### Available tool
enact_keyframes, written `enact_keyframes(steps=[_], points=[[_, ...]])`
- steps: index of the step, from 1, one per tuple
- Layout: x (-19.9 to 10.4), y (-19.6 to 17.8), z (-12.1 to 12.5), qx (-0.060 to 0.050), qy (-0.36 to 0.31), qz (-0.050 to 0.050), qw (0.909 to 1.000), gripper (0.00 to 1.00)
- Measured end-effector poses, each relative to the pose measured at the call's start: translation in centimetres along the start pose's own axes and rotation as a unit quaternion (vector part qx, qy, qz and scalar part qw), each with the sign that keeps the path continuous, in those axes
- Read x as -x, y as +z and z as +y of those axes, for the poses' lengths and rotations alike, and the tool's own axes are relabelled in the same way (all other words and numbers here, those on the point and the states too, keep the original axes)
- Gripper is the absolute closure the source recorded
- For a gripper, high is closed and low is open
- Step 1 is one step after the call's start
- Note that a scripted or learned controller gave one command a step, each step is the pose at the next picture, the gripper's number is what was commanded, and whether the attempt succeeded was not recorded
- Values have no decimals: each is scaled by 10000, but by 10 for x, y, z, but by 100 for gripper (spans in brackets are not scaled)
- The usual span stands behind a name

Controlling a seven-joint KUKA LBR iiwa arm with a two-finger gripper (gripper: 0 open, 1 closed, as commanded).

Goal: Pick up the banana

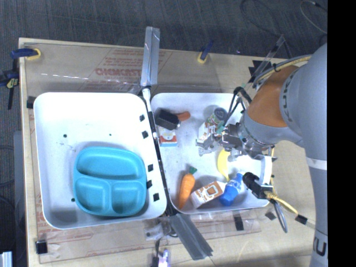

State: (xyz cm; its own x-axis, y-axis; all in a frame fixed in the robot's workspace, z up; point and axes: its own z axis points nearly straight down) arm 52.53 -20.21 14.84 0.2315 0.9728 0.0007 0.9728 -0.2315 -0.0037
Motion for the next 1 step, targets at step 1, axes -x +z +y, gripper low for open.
enact_keyframes(steps=[1], points=[[-2,51,0,-9,-216,0,9998,0]])
